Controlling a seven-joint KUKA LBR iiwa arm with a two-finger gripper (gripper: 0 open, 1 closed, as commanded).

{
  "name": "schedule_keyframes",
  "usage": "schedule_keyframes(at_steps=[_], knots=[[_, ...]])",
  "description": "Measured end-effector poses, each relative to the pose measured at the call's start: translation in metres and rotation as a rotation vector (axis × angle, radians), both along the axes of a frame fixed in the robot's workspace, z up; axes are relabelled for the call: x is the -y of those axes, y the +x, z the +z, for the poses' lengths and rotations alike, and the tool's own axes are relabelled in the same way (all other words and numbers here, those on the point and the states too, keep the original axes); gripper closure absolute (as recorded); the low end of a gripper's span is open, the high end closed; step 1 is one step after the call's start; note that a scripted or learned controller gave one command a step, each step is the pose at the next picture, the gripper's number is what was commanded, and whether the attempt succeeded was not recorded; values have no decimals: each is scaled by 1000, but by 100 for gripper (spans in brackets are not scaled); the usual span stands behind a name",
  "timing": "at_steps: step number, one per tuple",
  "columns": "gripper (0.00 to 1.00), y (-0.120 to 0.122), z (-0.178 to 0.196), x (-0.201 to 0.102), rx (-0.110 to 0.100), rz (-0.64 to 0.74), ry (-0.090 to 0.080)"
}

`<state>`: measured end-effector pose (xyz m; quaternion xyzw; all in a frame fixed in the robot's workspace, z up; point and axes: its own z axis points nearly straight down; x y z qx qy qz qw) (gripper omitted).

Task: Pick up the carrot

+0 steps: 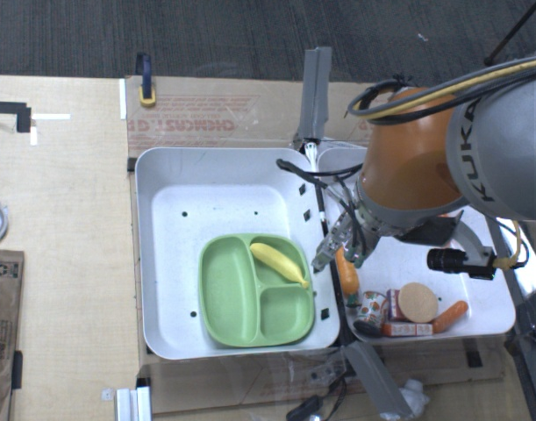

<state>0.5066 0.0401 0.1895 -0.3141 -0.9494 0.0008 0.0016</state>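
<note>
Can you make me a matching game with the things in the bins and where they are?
Things:
1. banana
2. green plate
3. carrot
4. round tan disc

Places:
A. in the left bin, under the banana
B. in the right bin, near its front edge
C. lying on the green plate
D. right under the hand, at the right bin's left edge

Pairs: 1-C, 2-A, 3-D, 4-B

Banana (279, 262) in divided plate (228, 301), left bin (153, 235); carrot (346, 274) under pincer (341, 249), right bin (496, 310).
</note>
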Motion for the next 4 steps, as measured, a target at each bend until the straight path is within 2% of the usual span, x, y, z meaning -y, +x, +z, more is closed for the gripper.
schedule_keyframes(at_steps=[1,2,3,4], knots=[[100,-9,58,5,2,-137,-1],[100,-4,44,-28,-1,115,0],[100,-16,251,5,2,145,-1],[100,-27,196,-76,2,325,0]])
